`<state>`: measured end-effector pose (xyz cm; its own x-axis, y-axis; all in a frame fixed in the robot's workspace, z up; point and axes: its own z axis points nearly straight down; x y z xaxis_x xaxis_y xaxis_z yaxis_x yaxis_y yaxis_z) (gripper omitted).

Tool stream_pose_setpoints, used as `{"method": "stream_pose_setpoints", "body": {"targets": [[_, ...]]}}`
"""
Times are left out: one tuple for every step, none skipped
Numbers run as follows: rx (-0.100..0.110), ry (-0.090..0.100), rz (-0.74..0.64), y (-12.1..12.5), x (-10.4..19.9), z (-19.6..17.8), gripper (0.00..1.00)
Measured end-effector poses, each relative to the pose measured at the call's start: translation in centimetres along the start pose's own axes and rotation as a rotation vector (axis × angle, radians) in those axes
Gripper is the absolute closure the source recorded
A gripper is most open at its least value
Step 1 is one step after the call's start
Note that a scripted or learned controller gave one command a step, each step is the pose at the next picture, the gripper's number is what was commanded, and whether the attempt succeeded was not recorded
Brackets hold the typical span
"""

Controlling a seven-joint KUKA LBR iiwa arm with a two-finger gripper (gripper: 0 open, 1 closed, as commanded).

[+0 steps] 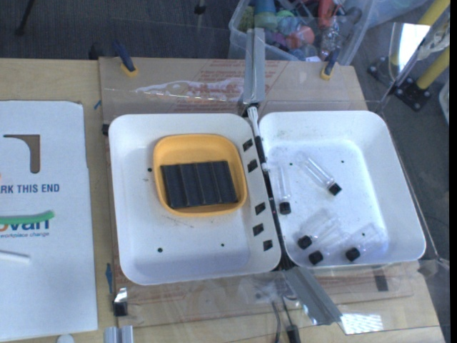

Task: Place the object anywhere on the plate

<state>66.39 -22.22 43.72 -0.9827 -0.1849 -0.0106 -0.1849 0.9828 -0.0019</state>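
Observation:
A yellow square plate [166, 153] lies in the left white bin [143, 257], a little behind the bin's middle. A dark grey ribbed rectangular object [199, 184] rests flat on the plate and covers most of its floor. In the right white bin [373, 140] lie several clear vials with black caps. One vial [319, 175] is near the middle, another [282, 188] is by the left wall, and others [318, 231] are grouped at the front.
A clear tub of colourful toys [307, 13] stands behind the bins. A white printed board [39, 213] lies at the left of the bench. Black tabs [258, 207] line the seam between the two bins.

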Motion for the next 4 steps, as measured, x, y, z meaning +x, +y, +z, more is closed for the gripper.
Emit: {"method": "stream_pose_setpoints", "body": {"targets": [[-0.004, 0.004, -0.345, 0.0, -0.3, 11.4, 0.0], [-0.006, 0.005, -0.561, 0.2, -0.3, 16.1, 0.0], [-0.008, 0.004, -0.783, 0.1, -0.3, 18.0, 0.0], [-0.011, 0.004, -1.12, 0.1, -0.2, 19.9, 0.0]]}}
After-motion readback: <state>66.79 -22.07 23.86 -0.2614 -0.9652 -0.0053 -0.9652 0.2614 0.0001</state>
